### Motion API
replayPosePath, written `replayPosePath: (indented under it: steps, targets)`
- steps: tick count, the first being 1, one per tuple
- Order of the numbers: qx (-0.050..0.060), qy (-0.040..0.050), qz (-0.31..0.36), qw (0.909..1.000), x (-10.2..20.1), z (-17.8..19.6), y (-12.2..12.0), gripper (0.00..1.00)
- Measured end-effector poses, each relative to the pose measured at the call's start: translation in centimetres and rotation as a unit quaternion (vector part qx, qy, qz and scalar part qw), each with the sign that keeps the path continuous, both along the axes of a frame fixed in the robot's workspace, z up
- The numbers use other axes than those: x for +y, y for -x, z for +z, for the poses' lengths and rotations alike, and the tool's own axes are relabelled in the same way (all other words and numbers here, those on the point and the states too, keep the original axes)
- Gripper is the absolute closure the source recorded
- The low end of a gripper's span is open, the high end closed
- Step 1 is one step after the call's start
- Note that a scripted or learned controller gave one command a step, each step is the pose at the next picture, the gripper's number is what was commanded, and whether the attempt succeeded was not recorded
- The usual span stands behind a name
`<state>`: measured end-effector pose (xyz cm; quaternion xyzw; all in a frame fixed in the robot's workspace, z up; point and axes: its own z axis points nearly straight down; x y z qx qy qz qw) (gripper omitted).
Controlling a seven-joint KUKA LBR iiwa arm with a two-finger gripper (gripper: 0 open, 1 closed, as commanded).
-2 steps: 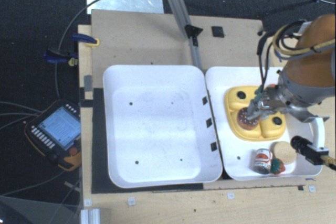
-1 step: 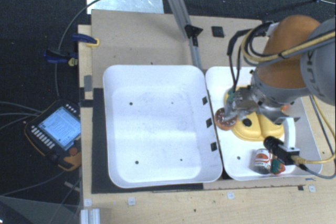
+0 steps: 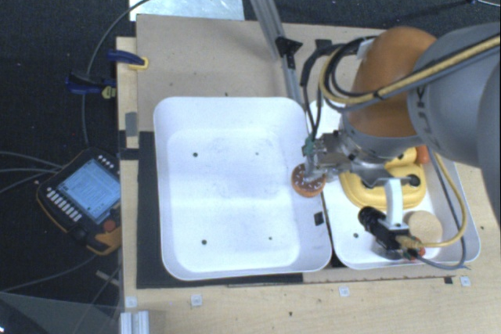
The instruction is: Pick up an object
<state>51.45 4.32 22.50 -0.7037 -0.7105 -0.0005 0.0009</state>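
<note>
Tool [image 3: 312,165] above a brown disc [image 3: 308,182]
Small, round, rusty-brown, at the left bin's [image 3: 235,109] right rim; tool's state cannot be told.

You have open floor across the left bin [image 3: 227,192], wall to wall, with free room for the tool [image 3: 311,167] to come down. The right bin [image 3: 348,248] is crowded: the arm [image 3: 438,90] hangs over most of it, and a yellow object [image 3: 409,167], a tan disc [image 3: 427,224] and a small black piece [image 3: 318,218] take up its floor. A brown round thing [image 3: 308,181] sits at the shared rim. A slanted metal pole [image 3: 262,0] crosses above the surface [image 3: 203,59] behind the bins.
</note>
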Motion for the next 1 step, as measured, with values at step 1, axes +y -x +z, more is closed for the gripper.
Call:
replayPosePath:
  steps: [1]
  targets:
    - [-0.001, 0.0, 0.001, 1.0, 5.8, 0.94, 0.0, 1.0]
